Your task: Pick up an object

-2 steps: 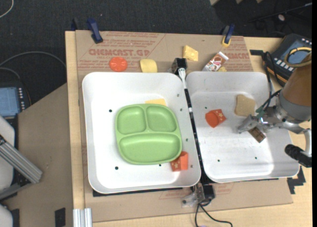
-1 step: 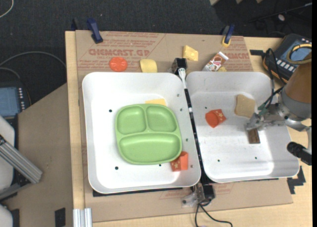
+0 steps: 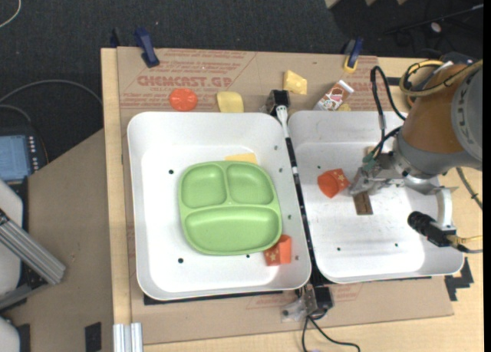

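Observation:
A red-orange block (image 3: 331,183) lies in the right bin (image 3: 383,254), near its left wall. My gripper (image 3: 360,188) hangs low over that bin, just right of the block and close to it. A small dark brown shape (image 3: 363,204) sits directly below the gripper; whether it is a loose object or part of the gripper is unclear. The grey arm with its orange band (image 3: 433,124) reaches in from the right and hides the bin's upper right part.
The left bin (image 3: 153,189) holds a green divided plate (image 3: 229,207), an orange block (image 3: 279,251) at the plate's lower right and a yellow piece (image 3: 242,159) behind it. Beyond the bins on the cardboard lie an orange disc (image 3: 182,99), yellow pieces (image 3: 229,101) and a small packet (image 3: 334,97).

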Controlling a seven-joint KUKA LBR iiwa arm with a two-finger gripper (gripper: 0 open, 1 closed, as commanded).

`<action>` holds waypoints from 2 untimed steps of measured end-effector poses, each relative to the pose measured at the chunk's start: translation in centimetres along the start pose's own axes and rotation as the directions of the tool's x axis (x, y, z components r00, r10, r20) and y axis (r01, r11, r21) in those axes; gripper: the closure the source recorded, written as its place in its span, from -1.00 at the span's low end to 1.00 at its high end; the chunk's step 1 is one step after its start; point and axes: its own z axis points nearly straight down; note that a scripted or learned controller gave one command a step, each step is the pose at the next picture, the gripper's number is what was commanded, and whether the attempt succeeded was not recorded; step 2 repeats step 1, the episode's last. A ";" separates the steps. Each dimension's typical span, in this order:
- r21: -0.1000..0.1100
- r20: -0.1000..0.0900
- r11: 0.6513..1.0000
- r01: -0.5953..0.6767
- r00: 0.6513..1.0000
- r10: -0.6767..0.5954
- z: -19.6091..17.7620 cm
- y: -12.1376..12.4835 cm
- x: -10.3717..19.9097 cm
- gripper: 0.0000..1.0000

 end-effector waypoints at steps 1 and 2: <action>-0.011 -0.001 1.000 0.004 1.000 -0.004 -10.6 3.1 8.4 1.00; -0.011 -0.001 1.000 0.004 1.000 -0.004 -10.6 3.1 8.4 1.00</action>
